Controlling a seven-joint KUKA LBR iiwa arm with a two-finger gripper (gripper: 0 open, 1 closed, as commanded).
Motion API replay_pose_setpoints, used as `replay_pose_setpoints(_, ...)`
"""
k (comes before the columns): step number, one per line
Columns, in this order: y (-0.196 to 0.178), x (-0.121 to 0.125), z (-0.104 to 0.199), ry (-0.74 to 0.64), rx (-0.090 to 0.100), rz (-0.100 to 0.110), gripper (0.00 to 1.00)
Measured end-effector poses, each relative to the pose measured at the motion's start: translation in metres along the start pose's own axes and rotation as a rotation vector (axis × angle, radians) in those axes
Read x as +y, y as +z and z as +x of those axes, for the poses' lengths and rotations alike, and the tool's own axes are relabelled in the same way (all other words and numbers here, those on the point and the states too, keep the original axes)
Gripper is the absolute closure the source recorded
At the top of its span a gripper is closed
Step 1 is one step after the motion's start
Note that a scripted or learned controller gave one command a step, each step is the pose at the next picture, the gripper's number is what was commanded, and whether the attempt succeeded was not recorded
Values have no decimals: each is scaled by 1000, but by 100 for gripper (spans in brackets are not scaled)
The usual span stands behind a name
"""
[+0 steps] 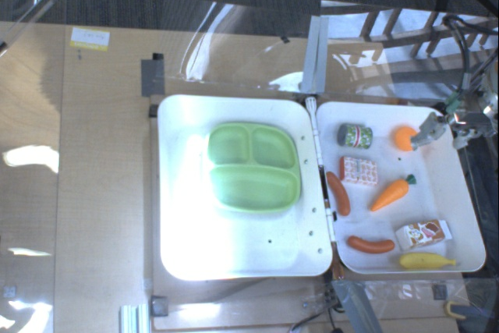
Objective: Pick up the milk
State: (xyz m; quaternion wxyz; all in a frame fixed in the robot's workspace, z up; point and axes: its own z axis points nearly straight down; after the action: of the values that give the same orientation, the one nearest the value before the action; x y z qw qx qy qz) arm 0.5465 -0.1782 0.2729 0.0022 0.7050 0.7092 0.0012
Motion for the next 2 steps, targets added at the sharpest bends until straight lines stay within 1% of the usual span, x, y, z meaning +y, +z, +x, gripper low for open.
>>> replay_pose_setpoints(1, 165, -13, 31, -65, 1, 1, 0)
replay_pose_setpoints(2, 184, 21, 57, -129, 0, -7, 0)
